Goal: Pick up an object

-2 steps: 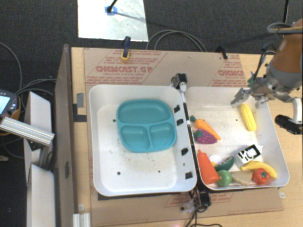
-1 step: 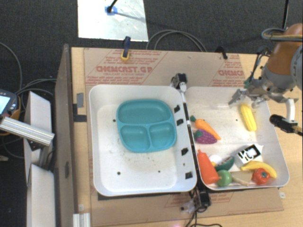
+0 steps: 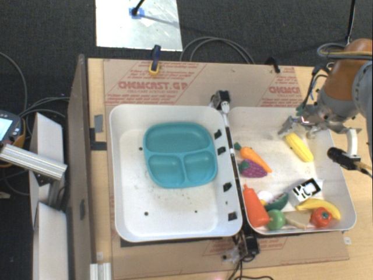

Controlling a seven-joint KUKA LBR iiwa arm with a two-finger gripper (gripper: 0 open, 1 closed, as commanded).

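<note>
Teal divided tray (image 3: 178, 155) in the left white bin (image 3: 131, 214), foil sheet (image 3: 138, 16) beyond the bench.

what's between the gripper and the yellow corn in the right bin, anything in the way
Nothing visible. The gripper sits just above the corn near the back of the right bin, with bare bin floor around it. The carrot and grapes lie off to the left.

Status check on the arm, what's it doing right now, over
Gripper over right bin, above yellow corn. Nothing seen held. Carrot and grapes lie apart to the corn's left.
</note>
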